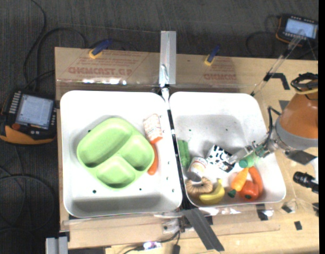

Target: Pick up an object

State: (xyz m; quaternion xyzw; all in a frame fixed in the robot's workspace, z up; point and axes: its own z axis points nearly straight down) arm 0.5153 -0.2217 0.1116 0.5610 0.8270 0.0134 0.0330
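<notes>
The arm point(302, 121), grey with its orange band showing at the right, is reaching into the right bin point(215, 107) from that side. Its tool point(245, 160) is sitting low over the cluster of objects in the near half of that bin, roughly above the top of the orange carrot-like toy point(239, 179). Whether the tool is spread or pressed together cannot be told, as its tip is blurring into the clutter below it, and nothing is visibly sitting between its tips.

Just to the left of the tool, a black-and-white patterned item point(219, 156) is lying almost touching it. Further left of that, a small can point(197, 166) is resting, and beyond it a green object point(183, 153) is lying along the bin's left wall. Below and to the left of the tool, a yellow banana point(214, 193) is curving along the near wall, with a brown ring-shaped piece point(194, 183) touching its left end. Just below and right of the tool, a red pepper-like toy point(252, 186) is lying against the carrot-like toy.

Well apart from the tool, in the left bin point(72, 157), a green divided plate point(115, 151) is lying flat. Beside its right edge a small pale packet point(152, 126) and a thin orange stick point(153, 160) are resting near the wall between the bins. Both bins are sitting on the bench point(125, 65).
</notes>
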